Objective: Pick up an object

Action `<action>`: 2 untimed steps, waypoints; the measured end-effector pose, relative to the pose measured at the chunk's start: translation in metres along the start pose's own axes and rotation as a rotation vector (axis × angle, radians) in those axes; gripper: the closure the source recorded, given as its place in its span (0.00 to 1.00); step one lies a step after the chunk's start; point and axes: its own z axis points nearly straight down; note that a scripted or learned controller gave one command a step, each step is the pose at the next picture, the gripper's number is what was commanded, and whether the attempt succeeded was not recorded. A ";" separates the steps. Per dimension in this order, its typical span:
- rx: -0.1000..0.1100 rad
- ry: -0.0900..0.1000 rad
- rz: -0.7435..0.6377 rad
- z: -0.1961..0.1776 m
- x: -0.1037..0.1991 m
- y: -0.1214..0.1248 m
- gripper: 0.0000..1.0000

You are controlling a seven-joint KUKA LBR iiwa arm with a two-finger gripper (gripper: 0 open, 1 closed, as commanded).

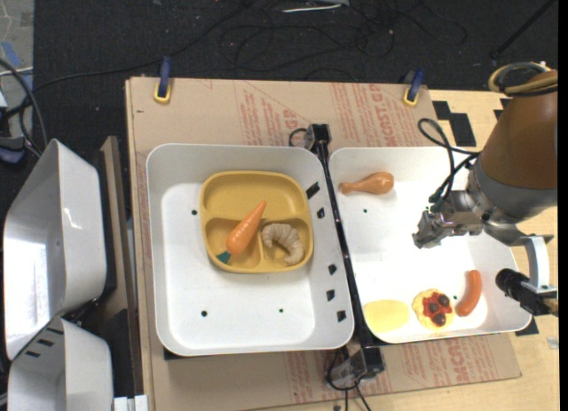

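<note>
Arm: we see the gripper point(429, 232) at right of frame, over the right bin point(390, 249).
Grip: we cannot tell.
Nearby: drumstick point(368, 185), sausage point(469, 293).

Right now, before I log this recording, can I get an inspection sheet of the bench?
Surface: two white bins side by side, left bin, right bin.
Job's things: drumstick, sausage, small pizza, yellow disc in the right bin.
Clutter: yellow plate in the left bin, carrying a carrot and a shrimp.
Grippers: gripper above the right bin, nothing seen held.
Cables: black cables on the floor.
Surroundings: two clamps on the board.
</note>
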 end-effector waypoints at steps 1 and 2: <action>0.002 0.000 0.001 0.008 0.053 -0.007 1.00; 0.002 -0.001 0.001 0.012 0.109 -0.015 1.00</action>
